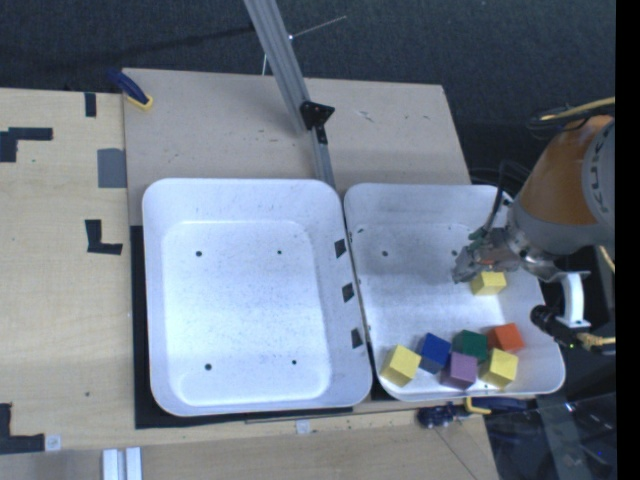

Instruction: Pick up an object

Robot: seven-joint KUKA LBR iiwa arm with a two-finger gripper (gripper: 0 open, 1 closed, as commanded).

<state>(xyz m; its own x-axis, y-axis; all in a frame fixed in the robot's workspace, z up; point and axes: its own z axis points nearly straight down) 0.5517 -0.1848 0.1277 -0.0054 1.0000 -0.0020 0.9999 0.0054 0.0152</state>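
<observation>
The right bin (410, 228) holds several small blocks. A yellow block (488, 283) lies near the bin's right side, directly under my gripper (478, 261), which reaches in from the right and hangs just above or against it. Along the bin's front edge sit another yellow block (402, 364), a blue block (434, 351), a purple block (462, 368), a green block (470, 344), an orange block (507, 337) and a third yellow block (501, 368). No block is visibly lifted.
The left bin (240, 298) stands beside the right one. A grey metal bar (285, 58) slants down from the top to the bins' shared edge. The arm's orange band (565, 183) hangs over the right bin's right rim.
</observation>
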